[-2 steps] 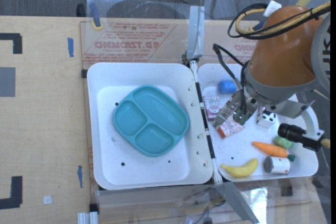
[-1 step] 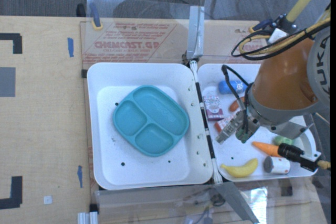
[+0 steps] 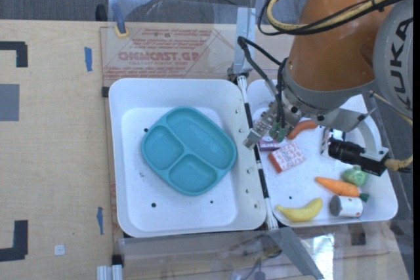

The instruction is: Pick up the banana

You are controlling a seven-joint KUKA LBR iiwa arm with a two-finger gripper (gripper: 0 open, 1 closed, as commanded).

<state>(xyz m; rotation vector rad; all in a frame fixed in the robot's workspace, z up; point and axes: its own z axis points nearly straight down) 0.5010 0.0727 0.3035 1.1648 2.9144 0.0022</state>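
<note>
— So, where is the gripper (image 3: pixel 266 131) now?

— It hangs low over the left edge of the right bin (image 3: pixel 384 206), close to the rim where the two bins meet. Whether it is released or clenched, I cannot tell from where I stand; the big orange part of the arm (image 3: pixel 335 29) covers much of it.

— Does it hold something?

— I see nothing in it. Just beside it, to the right, lies a small packet with a red and white pattern (image 3: pixel 287 157), and a purple thing (image 3: pixel 269 145) sits between the packet and the gripper. I cannot say what the purple thing is.

— And the banana?

— The banana (image 3: pixel 300 210) lies at the front edge of the right bin, near the corner by the divider. It is well apart from the gripper, nearer to me than the packet. It rests flat, curved side toward the front.

— What else is in that bin?

— A carrot (image 3: pixel 337 186) lies to the right of the banana, with a green thing (image 3: pixel 355 176) just beyond it and a small grey and white can (image 3: pixel 346 206) at the front. An orange piece (image 3: pixel 303 128) shows under the arm, farther back. A black cylinder (image 3: pixel 351 153) fixed on the arm reaches over this bin too.

— And the left bin?

— The left bin (image 3: pixel 125 141) holds a blue plate with three compartments (image 3: pixel 188 150), lying a bit turned. Yellow cables (image 3: pixel 308 13) run over the orange housing.
</note>
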